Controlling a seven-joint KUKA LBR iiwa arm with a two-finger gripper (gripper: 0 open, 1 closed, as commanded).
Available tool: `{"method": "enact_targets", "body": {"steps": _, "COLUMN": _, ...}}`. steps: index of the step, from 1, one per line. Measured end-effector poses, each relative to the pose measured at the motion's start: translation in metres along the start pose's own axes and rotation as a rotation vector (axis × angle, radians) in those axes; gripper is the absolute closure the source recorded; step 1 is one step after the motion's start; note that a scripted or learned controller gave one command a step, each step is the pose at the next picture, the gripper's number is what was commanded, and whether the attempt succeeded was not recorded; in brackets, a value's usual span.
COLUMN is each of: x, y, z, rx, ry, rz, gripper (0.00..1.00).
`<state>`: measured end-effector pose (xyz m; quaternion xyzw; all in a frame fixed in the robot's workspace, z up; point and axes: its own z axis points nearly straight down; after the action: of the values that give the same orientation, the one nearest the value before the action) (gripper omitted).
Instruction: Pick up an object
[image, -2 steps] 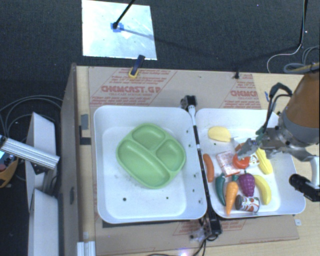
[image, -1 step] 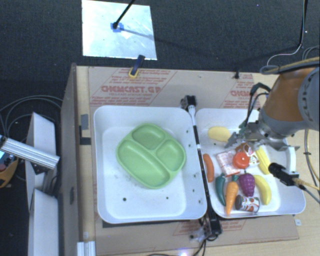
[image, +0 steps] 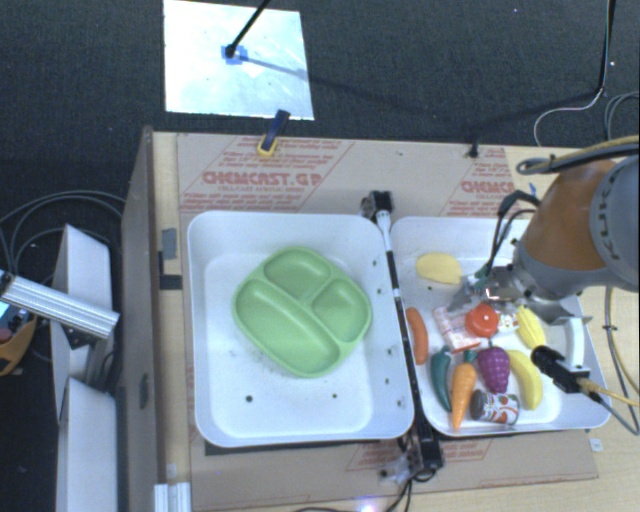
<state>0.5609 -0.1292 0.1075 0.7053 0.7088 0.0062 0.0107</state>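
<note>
Toy food is heaped in the right bin (image: 425, 232), the gripper (image: 487, 292) lowered above the tomato (image: 483, 320). Claw state cannot be told. Crowded neighbours may be nudged, possibly spoiling the grasp.

Divided plate (image: 302, 310) in left bin (image: 215, 250); toy foods (image: 480, 360) in right bin (image: 420, 235).

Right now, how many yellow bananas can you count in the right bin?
2. One banana lies near the bin's front right corner, beside the purple grapes. The other banana lies just behind it, by the arm, which may hide more.
</note>
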Motion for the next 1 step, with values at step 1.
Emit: {"method": "enact_targets", "body": {"steps": 1, "x": -0.0037, "y": 0.0009, "z": -0.0106, "rx": -0.006, "ry": -0.008, "rz": 0.002, "gripper": 1.0}}
